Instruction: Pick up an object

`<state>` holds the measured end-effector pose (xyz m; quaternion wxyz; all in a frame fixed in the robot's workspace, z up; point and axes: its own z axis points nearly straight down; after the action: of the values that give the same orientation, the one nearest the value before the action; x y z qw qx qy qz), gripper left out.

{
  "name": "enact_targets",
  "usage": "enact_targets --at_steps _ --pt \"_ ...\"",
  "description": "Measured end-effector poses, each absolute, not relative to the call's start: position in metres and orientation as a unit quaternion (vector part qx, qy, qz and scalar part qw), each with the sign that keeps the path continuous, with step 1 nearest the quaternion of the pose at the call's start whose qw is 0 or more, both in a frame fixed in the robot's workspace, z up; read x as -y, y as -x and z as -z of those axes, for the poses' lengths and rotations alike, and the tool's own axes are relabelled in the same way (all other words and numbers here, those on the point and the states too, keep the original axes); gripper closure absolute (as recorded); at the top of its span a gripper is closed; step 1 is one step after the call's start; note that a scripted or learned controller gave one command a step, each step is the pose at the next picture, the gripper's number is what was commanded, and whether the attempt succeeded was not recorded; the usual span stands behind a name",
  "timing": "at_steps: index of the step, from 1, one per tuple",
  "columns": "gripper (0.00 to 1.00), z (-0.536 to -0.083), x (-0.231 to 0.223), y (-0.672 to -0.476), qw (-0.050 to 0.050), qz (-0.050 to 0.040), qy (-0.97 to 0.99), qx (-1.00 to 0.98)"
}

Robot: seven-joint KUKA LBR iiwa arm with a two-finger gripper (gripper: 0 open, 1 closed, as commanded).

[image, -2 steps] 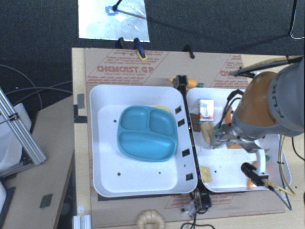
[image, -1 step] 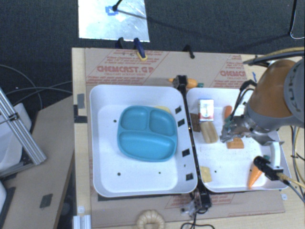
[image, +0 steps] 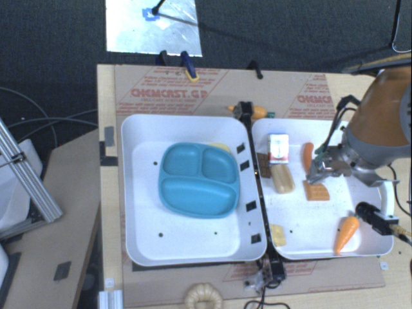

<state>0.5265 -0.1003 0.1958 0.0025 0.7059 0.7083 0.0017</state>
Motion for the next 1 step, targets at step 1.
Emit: enact_targets --at_steps 1 --pt "1.0 -0.2263 0.1003 -0.5281 0.002 -0.0016 -0.706 -0.709"
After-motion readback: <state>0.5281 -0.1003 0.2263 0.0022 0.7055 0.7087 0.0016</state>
